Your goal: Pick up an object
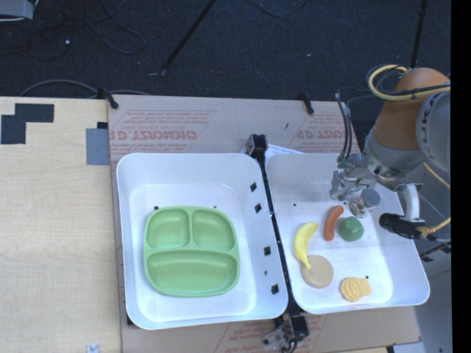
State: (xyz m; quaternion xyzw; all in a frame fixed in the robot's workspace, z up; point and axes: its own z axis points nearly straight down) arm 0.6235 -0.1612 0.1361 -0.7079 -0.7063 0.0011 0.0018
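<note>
While I watch from the fixed overhead camera, the arm (401,116) reaches in from the right, its orange band sitting above a grey wrist. Its gripper (353,193) hangs low over the back part of the right bin (412,289), close above the objects there. I cannot tell how the tool is set, since its tip is small and blurred against the white floor, and I see no object lifted off that floor.

Right bin, contents: an orange sausage-shaped piece (333,222) lies tilted just in front of the gripper. A green rounded piece (351,229) lies just beside it on the right, touching or nearly so. A yellow banana (304,243) curves to the left of the sausage, near the divider. A tan round disc (319,271) lies at the banana's lower end, in contact with it. A yellow knobbly piece (355,289) rests apart from the others near the front wall. All five candidates for the pick lie on the bin floor.

Left bin (129,197), contents: a green divided plate (191,251) with three compartments lies flat near the middle.

Both bins sit side by side on a sheet of printed cardboard (176,127), joined by a black strip (266,226) with clips. A pale wooden bench top (51,226) extends to the left.
</note>
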